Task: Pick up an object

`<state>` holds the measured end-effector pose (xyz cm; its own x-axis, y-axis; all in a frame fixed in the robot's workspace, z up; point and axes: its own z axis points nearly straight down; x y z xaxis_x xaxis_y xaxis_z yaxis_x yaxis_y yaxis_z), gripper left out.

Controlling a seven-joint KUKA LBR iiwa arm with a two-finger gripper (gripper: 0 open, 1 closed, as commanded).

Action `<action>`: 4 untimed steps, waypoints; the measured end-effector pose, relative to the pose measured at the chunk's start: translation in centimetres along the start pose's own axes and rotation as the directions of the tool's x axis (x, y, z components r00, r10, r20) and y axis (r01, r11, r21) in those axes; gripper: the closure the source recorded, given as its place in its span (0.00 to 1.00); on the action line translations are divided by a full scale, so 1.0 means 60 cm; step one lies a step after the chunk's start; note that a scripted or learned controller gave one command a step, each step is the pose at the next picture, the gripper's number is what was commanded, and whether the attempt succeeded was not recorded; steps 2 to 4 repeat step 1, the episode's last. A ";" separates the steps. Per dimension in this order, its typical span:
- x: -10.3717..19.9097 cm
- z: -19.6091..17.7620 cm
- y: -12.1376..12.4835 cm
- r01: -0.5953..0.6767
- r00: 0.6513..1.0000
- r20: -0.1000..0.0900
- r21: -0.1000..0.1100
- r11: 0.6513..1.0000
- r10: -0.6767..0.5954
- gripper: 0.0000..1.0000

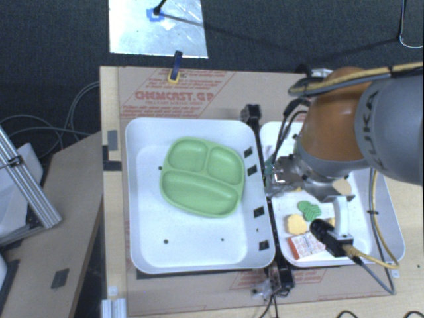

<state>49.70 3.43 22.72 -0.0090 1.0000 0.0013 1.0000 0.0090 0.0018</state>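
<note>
My gripper (283, 179) hangs low over the left part of the right bin (270, 136), under the grey and orange arm that covers most of that bin. Just in front of it lie a small green object (309, 210), a yellow object (297, 224) and a red and white packet (305, 246), all close together near the bin's front. None of them is seen in the gripper. A green divided plate (202, 176) lies in the middle of the left bin (146, 244).
A black divider with clips (260, 177) runs between the two bins. The brown board (179, 95) under the bins carries a small blue and yellow tool (175, 67) at the back. Cables trail off the bench at the left.
</note>
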 end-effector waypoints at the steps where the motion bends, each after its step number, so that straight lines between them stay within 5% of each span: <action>1: -0.018 -0.010 -0.015 -0.008 1.000 0.000 0.001 1.000 0.008 1.00; 4: -0.018 -0.010 -0.015 -0.008 1.000 0.000 0.001 1.000 0.008 1.00</action>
